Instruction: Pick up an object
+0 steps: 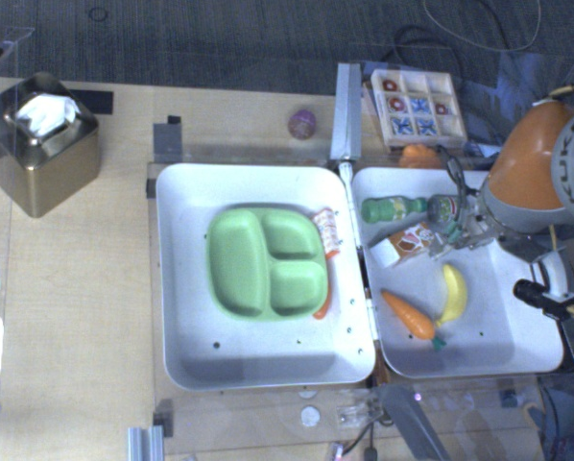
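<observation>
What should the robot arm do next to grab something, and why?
Probably lower a little and close on the green bottle. The gripper sits by the bottle's right end in the right bin, with a small packet just below it. The banana and carrot lie farther toward the front.

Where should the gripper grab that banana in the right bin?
Probably across the middle of the banana, coming straight down. It lies flat, running roughly top to bottom in the right bin, with bare floor on its right side; the carrot lies to its lower left.
</observation>
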Robot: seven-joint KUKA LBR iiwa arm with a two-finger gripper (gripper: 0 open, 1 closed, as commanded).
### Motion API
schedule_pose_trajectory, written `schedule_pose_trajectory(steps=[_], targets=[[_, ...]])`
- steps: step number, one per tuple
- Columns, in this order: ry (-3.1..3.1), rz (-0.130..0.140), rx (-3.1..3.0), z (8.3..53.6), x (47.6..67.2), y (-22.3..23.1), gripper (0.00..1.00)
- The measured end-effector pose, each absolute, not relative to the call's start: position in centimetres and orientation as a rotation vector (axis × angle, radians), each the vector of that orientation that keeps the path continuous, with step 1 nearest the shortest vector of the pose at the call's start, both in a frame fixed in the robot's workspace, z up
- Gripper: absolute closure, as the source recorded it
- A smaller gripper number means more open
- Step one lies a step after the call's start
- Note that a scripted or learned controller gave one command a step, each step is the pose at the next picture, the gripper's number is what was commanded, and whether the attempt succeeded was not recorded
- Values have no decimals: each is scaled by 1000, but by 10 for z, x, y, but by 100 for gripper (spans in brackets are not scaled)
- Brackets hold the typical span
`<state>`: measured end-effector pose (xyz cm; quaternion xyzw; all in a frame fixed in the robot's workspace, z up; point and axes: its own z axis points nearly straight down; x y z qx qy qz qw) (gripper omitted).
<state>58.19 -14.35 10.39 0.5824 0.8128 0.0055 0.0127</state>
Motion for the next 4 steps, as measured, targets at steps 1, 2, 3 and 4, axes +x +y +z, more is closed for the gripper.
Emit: schedule_pose_trajectory(steps=[1,2,3,4], targets=[[2533,17,1816,104,582,-143,0],[2515,8,1858,90,529,-171,0],[2505,16,1847,104,533,-172,100],[2569,7,1793,185,575,-147,100]])
